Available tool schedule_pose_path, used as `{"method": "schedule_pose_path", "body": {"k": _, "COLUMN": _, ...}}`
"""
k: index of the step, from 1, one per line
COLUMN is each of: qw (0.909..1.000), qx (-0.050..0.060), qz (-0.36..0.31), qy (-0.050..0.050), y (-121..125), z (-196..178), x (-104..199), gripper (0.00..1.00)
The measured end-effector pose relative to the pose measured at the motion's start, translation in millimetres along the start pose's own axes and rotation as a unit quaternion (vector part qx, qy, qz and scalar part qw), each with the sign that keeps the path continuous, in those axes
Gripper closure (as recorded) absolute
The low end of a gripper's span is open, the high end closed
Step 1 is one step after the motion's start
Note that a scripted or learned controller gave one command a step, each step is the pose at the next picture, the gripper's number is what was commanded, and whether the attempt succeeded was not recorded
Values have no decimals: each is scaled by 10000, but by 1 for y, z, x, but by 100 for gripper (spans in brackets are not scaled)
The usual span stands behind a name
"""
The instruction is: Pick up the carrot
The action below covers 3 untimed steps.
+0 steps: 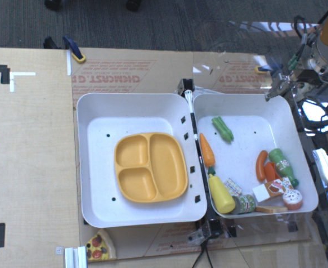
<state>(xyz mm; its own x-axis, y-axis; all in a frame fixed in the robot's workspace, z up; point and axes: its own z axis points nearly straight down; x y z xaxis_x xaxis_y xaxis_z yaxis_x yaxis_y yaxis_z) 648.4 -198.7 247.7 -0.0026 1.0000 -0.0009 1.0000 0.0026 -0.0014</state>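
Lying against right bin's left wall: carrot (pixel 207 151), yellow bottle (pixel 220 194) just below.

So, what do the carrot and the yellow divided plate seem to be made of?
The carrot looks like moulded plastic: even orange colour with a smooth, faintly glossy skin. The yellow divided plate also looks like plastic, matte to satin, with one uniform colour and softly rounded compartment ridges. Neither can be confirmed from the look alone.

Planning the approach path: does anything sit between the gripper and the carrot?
Nothing visible blocks it. The gripper is above the right bin's far right corner; the carrot lies against the left wall. The green pepper lies near that line, low on the floor. The yellow bottle touches the carrot's near end.
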Motion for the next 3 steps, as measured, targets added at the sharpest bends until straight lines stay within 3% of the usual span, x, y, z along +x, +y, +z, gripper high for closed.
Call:
{"method": "schedule_pose_path", "body": {"k": 1, "qw": 9994, "qx": -12, "qz": 352, "qy": -11, "y": -10, "z": -130, "x": 6, "gripper": 0}}
{"method": "schedule_pose_path", "body": {"k": 2, "qw": 9988, "qx": -8, "qz": 483, "qy": -9, "y": 11, "z": -253, "x": 29, "gripper": 0}}
{"method": "schedule_pose_path", "body": {"k": 3, "qw": 9701, "qx": -1, "qz": 2427, "qy": -7, "y": 5, "z": -293, "x": 75, "gripper": 0}}
